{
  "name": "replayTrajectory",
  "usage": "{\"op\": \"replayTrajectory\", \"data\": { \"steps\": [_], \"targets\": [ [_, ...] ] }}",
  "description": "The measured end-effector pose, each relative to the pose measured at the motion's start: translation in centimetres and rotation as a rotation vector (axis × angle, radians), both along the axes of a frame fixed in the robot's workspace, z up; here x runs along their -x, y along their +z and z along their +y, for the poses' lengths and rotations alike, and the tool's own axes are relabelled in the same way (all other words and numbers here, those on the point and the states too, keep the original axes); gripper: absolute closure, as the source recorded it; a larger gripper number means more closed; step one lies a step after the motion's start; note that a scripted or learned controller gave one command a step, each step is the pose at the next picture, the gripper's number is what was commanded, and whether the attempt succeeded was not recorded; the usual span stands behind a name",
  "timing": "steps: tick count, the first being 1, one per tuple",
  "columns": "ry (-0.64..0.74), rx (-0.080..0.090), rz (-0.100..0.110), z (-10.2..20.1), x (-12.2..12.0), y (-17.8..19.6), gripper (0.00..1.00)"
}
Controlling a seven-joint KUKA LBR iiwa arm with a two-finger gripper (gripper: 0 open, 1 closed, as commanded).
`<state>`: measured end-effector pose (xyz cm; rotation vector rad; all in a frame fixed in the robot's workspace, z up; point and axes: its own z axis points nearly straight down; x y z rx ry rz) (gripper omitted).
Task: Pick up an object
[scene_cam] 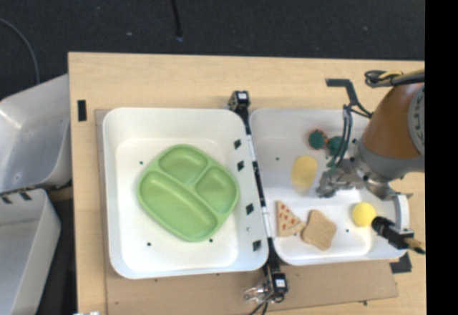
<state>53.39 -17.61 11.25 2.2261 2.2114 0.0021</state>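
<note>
The right bin (pixel 279 127) holds a pale yellow piece (pixel 304 171), a pizza slice (pixel 287 219), a slice of toast (pixel 319 230), a yellow ball (pixel 363 214) and a small dark green item (pixel 316 138) with a second one (pixel 334 142) beside it. My gripper (pixel 330 185) hangs low in this bin, just right of the pale yellow piece and above the toast. Nothing shows between its fingers. The arm's orange band (pixel 390 124) covers the bin's right part.
The left bin (pixel 122 134) carries a green divided plate (pixel 188 192). Black clips (pixel 240 99) sit along the wall between the bins. A black cable (pixel 347 102) loops near the arm. A white container (pixel 28 134) stands off the bench's left side.
</note>
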Motion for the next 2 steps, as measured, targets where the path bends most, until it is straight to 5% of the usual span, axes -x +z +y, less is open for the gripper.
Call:
{"op": "replayTrajectory", "data": {
  "steps": [2],
  "targets": [
    [0.009, 0.001, -0.003, -0.4, -0.5, 9.5, 1.0]
  ]
}}
